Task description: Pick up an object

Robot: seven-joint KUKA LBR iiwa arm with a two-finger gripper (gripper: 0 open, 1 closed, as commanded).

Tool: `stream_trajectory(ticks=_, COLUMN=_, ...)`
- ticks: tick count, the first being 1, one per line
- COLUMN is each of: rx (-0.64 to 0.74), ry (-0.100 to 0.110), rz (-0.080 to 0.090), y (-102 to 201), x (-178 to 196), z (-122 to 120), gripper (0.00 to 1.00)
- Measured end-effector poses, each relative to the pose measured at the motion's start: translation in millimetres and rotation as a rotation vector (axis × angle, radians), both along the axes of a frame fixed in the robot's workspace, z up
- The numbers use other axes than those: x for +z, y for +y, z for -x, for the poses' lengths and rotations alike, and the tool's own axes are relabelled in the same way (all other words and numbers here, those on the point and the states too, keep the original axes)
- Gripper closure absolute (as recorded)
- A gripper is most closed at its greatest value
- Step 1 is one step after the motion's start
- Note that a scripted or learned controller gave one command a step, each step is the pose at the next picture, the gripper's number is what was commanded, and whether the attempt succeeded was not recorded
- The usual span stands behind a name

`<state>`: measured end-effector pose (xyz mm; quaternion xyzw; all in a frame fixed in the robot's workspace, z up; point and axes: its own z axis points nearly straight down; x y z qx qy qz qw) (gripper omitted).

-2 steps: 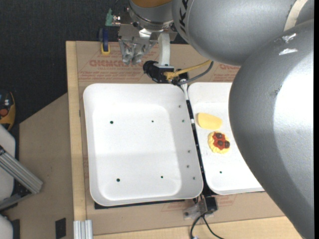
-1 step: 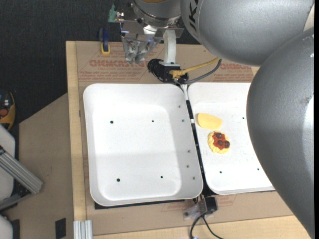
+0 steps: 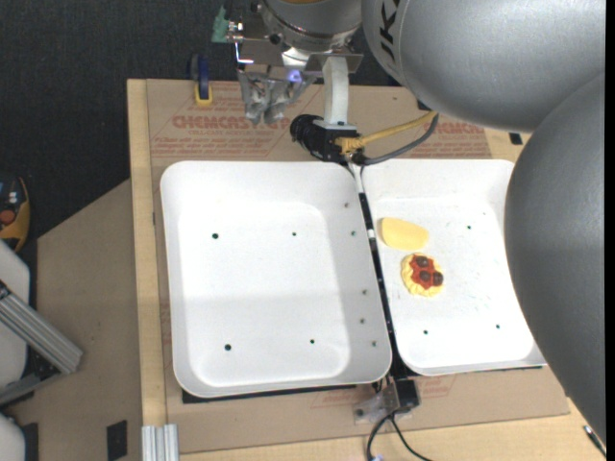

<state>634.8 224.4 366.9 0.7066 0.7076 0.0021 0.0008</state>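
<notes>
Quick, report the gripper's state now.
Gripper: above the bench behind the left bin; open or closed cannot be told, nothing seen held.

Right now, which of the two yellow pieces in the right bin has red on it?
The round yellow piece, the one nearer the camera. It carries dark red blotches; the plain yellow piece just behind it, toward the gripper, has none.
</notes>
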Motion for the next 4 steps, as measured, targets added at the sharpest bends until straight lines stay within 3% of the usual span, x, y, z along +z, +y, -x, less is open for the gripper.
stream_trajectory(ticks=1, rx=0.000, ry=-0.001, rz=0.000, y=0, x=27, z=10, gripper=1.00)
stream_trajectory(ticks=2, rx=-0.002, ry=0.016, rz=0.006, y=0, x=-86, z=15, gripper=1.00)
stream_trajectory(ticks=3, rx=-0.001, ry=-0.001, rz=0.000, y=1, x=-56, z=-3, gripper=1.00)
stream_trajectory(ticks=4, rx=0.000, ry=-0.002, rz=0.000, y=0, x=-21, z=-4, gripper=1.00)
